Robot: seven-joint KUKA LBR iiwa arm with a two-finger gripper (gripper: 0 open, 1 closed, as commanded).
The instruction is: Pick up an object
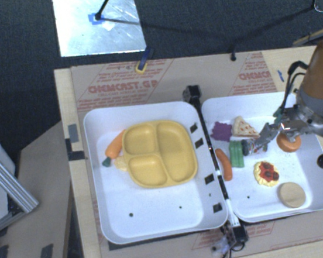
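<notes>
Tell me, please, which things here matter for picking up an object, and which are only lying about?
For the job:
gripper, low over the right bin
green toy, beside it
orange round toy, beside it
pizza slice toy

Lying about:
yellow divided plate in the left bin
toy carrot
purple toy
sausage toy
beige disc

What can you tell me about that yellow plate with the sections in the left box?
The yellow plate is a rounded-square tray, plastic by its look, split by raised ridges into three compartments: two above, one wide below. It lies flat in the left bin. A toy carrot rests against its upper-left edge, and a small yellow piece peeks out beside it.
</notes>
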